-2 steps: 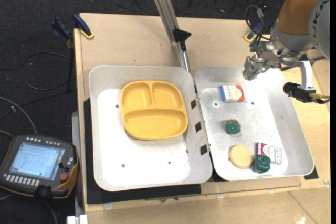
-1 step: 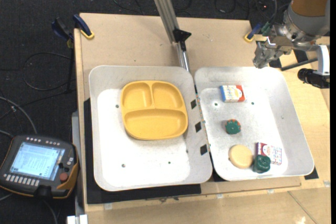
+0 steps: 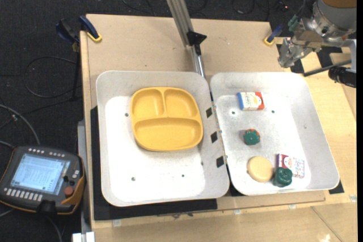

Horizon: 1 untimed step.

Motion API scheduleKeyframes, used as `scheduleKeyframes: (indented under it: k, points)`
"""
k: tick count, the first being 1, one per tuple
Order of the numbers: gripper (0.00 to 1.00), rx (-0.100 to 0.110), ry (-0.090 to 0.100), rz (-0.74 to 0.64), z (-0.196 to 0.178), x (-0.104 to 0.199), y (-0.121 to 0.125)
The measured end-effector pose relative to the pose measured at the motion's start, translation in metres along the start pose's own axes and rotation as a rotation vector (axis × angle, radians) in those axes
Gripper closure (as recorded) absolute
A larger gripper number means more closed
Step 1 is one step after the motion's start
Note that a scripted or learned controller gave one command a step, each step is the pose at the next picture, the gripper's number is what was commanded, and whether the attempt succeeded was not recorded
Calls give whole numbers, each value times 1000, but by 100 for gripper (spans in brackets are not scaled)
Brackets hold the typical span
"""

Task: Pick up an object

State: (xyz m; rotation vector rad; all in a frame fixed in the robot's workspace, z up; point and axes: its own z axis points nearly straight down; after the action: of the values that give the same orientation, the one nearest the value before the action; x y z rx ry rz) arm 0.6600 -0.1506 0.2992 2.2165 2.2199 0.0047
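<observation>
- Dark carpet strewn with black cables surrounds a pale wooden bench (image 3: 142, 45); a teach pendant (image 3: 39, 178) lies on the floor at the lower left, and a metal pole (image 3: 178, 3) slants in from the top.
- Two white bins sit side by side on the bench: the left bin (image 3: 113, 178) holds a yellow divided plate (image 3: 167, 118).
- Inside the right bin (image 3: 306, 116) lie a small blue-and-red box (image 3: 250, 101), a green toy (image 3: 251, 136), a cream round piece (image 3: 260, 169), a second green toy (image 3: 282, 177) and a small printed carton (image 3: 294, 165) touching it.
- At the upper right, the gripper (image 3: 290, 55) hangs above the bench just beyond the right bin's far corner, well apart from every object; whether its fingers are spread or closed I cannot tell.
</observation>
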Motion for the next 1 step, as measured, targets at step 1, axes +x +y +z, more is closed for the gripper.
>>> scheduleKeyframes:
  k: [1]
  points:
    - [100,5,2,-6,12,55,5]
